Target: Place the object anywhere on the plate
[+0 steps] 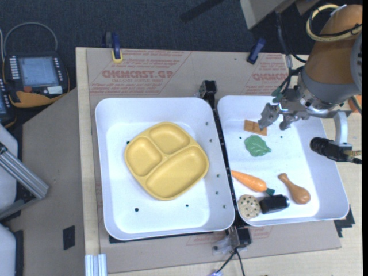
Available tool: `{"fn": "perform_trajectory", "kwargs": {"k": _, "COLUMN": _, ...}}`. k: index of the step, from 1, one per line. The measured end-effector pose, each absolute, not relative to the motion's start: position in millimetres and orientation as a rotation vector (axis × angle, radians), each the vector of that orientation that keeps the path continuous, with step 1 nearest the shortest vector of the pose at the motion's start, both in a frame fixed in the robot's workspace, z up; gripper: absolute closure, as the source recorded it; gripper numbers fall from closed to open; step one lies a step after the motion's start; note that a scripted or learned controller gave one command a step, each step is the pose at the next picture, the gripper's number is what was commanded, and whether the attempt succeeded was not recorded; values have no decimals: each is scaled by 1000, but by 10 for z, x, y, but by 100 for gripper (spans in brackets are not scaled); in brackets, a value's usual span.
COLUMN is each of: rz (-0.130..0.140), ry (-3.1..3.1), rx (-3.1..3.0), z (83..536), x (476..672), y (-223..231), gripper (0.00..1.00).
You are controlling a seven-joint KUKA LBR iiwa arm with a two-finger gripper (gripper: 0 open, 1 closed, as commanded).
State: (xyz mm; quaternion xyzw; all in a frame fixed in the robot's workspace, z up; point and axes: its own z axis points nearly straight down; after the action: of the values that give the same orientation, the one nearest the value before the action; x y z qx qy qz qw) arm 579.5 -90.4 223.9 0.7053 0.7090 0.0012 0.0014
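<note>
You had the gripper (268, 121) just right of the brown block (254, 126); finger state probably open, but I couldn't tell.

- The arm (333, 50) runs off the right edge.
- The gripper (268, 119) covers part of the small brown block (253, 126).
- The handheld screen (35, 73) is too small to read.
</note>
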Motion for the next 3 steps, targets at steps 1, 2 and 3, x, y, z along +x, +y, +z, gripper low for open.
{"fn": "perform_trajectory", "kwargs": {"k": 1, "rz": 0, "ry": 2227, "rx": 2218, "z": 2157, "x": 5864, "y": -437, "gripper": 100}}
{"fn": "perform_trajectory", "kwargs": {"k": 2, "rz": 5, "ry": 2227, "rx": 2214, "z": 2280, "x": 5930, "y": 103, "gripper": 100}}
{"fn": "perform_trajectory", "kwargs": {"k": 3, "rz": 4, "ry": 2223, "rx": 2216, "z": 2364, "x": 6006, "y": 588, "gripper": 100}}
